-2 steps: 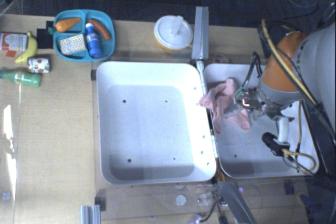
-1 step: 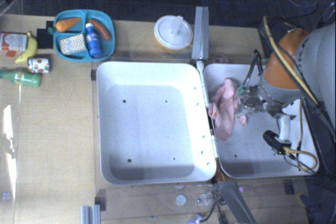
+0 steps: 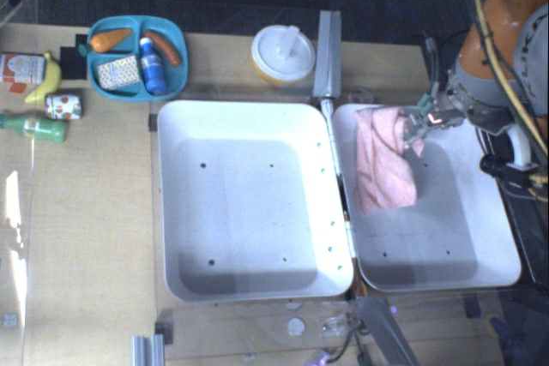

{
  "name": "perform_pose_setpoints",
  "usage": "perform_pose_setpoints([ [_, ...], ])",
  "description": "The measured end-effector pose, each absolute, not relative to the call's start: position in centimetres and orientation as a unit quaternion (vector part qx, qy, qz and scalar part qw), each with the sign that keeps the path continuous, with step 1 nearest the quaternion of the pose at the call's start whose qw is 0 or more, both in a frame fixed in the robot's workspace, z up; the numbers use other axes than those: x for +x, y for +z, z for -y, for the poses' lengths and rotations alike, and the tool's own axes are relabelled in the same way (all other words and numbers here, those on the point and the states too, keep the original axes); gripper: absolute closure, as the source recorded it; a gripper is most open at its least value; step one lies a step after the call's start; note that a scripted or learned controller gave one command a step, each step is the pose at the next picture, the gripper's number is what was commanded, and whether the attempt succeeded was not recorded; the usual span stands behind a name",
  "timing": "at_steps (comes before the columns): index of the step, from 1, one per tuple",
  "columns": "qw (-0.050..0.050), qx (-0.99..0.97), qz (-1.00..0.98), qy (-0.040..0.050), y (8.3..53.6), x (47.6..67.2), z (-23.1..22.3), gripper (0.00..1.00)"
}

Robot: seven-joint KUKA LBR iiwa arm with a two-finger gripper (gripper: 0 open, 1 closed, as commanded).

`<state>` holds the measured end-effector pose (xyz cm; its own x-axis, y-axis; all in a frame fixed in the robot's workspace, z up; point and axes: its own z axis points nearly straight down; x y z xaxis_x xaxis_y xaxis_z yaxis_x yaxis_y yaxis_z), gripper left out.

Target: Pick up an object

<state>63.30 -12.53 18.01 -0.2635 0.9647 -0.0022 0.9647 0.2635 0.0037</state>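
the pink cloth (image 3: pixel 383 160) is lying rumpled in the right bin (image 3: pixel 480 266), up against that bin's left wall and toward its far end, and the gripper (image 3: pixel 418 129) is right at the cloth's upper right edge, with the arm (image 3: pixel 502 30) coming in from the right over the bin's far corner. honestly can't tell whether the jaws are released or clenched, the tip is a dark blur sitting against the fabric, and i can't say if any cloth is actually between them. my guess is this is the grasp step on the cloth, either just closing or about to. to do it well i'd want the jaws to bite into a raised fold rather than a flat bit, deep enough that they catch a real bunch of fabric and not just a thread of the edge, then lift straight up slow so the rest peels off the bin floor without snagging on the wall. the left bin (image 3: pixel 249 270) sits just beside, and the blue tray (image 3: pixel 176 56) of toy food and the white lid (image 3: pixel 284 53) are well apart on the table (image 3: pixel 77 227), so nothing's in the way.
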Motion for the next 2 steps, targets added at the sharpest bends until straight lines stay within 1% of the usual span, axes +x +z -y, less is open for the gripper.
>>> perform_pose_setpoints([
  [1, 0.001, 0.556, -0.831, 0.0000, 10.4, 66.9, 14.2, 1.00],
  [2, 0.004, 0.501, -0.865, 0.0010, 17.1, 67.0, 16.8, 1.00],
])
